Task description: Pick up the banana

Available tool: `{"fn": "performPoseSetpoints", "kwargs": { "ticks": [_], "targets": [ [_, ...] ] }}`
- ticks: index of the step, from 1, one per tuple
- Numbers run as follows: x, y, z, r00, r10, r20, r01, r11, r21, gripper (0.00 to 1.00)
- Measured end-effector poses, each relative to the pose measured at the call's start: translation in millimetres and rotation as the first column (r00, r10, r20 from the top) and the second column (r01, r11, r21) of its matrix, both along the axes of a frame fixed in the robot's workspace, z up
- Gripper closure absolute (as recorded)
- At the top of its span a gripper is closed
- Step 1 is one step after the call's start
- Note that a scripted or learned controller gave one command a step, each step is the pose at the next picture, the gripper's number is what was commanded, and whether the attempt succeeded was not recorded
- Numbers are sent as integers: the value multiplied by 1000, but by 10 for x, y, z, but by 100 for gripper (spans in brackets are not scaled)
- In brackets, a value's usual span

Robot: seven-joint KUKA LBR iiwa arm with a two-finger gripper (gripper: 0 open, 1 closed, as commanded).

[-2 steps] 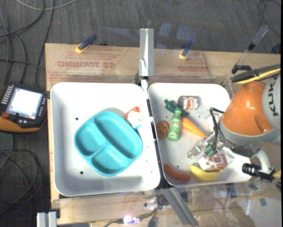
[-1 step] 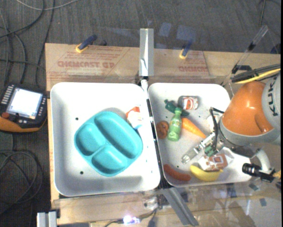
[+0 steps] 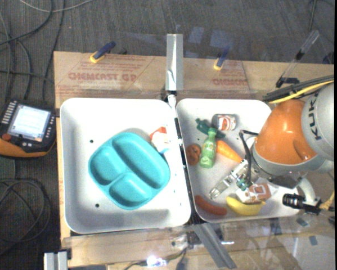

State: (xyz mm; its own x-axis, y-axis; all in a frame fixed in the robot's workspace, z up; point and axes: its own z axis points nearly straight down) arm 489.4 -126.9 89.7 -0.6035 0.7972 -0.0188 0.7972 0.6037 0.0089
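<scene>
The yellow banana (image 3: 245,206) lies near the front edge of the right bin (image 3: 230,107), curved, with its ends pointing up. My gripper (image 3: 224,186) hangs low over the bin floor just above and left of the banana, pointing left toward the front. Nothing shows in its grasp. The grey arm with its orange band (image 3: 281,139) covers the bin's right side. A small red and white box (image 3: 259,192) rests against the banana's upper right end.
In the right bin are a red sausage (image 3: 210,206), a green bottle (image 3: 208,149), a carrot (image 3: 229,150), a brown round piece (image 3: 193,152) and a can (image 3: 225,122). The left bin (image 3: 78,167) holds a teal divided plate (image 3: 129,169) and a small orange-white item (image 3: 160,139).
</scene>
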Motion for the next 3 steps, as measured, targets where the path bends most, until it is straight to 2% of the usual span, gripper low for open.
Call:
{"fn": "performPoseSetpoints", "kwargs": {
  "ticks": [1, 2, 3],
  "targets": [
    [14, 21, 67, 1000, 0, -1, 0, 1000, 5, 100],
    [12, 22, 67, 1000, 0, -2, 0, 1000, 5, 0],
    [9, 65, -6, 928, -373, -1, 373, 928, 15, 0]
  ]
}}
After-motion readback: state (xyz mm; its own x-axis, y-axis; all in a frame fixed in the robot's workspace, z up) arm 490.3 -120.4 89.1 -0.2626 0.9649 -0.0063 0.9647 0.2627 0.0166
